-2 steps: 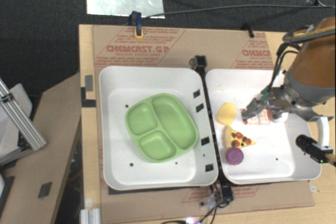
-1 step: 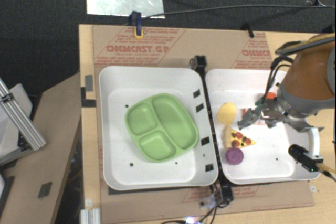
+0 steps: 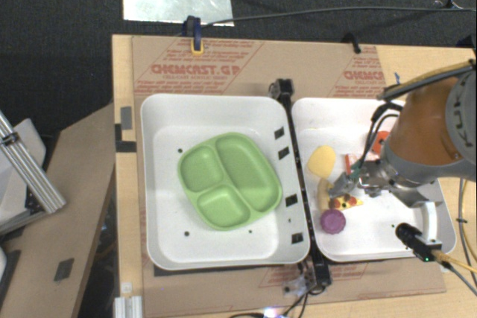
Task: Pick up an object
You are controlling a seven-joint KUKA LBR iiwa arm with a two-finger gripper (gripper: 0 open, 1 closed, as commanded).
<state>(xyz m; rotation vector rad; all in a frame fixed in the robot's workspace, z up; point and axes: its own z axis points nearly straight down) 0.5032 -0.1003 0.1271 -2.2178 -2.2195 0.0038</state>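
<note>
In the right bin (image 3: 373,246) lie a pale yellow rounded object (image 3: 322,160), a purple round object (image 3: 332,220), a small red and yellow object (image 3: 345,202) and an orange piece (image 3: 381,139) partly behind the arm. My gripper (image 3: 349,184) hangs low over the bin's left half, just above the red and yellow object and right of the yellow one. The arm hides part of the bin's right side.
The left bin (image 3: 164,160) holds a green divided plate (image 3: 227,179). A black divider with clips (image 3: 292,160) runs between the bins. A cable (image 3: 335,11) crosses the dark floor behind the bench.
</note>
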